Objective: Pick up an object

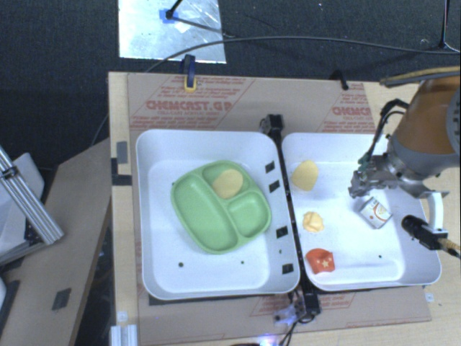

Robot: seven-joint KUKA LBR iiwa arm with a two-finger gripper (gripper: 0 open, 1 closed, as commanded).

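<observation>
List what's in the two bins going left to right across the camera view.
Green divided plate → yellow piece on the plate → yellow object near the divider → small yellow piece → red object → white carton, with the gripper above it.

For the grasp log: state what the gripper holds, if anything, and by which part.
Cannot be told. The gripper sits just above the small white carton in the right bin; no hold is visible.

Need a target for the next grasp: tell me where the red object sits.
The red object lies in the right bin, near its front-left corner, just below the small yellow piece and beside the divider between the bins.
</observation>
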